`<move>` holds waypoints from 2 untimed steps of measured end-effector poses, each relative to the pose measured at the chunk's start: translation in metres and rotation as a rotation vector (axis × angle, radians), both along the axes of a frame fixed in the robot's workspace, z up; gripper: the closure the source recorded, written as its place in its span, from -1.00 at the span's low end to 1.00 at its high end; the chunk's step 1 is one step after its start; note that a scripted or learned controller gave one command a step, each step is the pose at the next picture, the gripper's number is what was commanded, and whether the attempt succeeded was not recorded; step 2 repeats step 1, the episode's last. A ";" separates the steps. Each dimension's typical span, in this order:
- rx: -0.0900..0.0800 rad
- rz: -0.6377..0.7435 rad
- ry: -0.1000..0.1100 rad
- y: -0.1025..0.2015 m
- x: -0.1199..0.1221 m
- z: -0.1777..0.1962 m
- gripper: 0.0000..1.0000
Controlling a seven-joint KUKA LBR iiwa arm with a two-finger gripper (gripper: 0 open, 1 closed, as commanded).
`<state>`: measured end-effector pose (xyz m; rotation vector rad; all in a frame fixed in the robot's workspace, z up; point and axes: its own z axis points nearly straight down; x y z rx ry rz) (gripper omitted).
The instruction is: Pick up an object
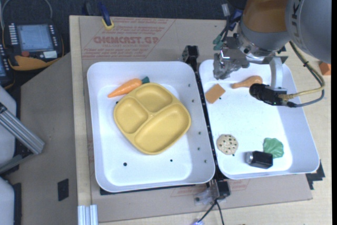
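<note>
Orange wrist parks gripper [225, 68] low over right bin's [300, 129] far corner, beside brown cracker [215, 93], likely lining up a pick; can't tell fingers' state.

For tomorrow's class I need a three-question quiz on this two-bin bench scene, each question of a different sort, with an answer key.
1. True or false: the carrot lies inside a compartment of the yellow divided plate.
2. Which thing lies nearest the gripper? A) cookie B) orange-brown square piece C) green leafy piece
3. Fill in: the small black object sits in the ____ bin.

Key
1. False: the carrot lies on the left bin floor, beside the plate's upper left edge.
2. B: it lies just below the gripper, near the right bin's upper left corner.
3. Right, next to the green leafy piece.
</note>
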<state>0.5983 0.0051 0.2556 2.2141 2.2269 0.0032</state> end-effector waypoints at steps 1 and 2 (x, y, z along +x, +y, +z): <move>0.001 0.000 0.004 0.055 0.010 -0.021 1.00; 0.001 0.000 0.004 0.055 0.010 -0.021 1.00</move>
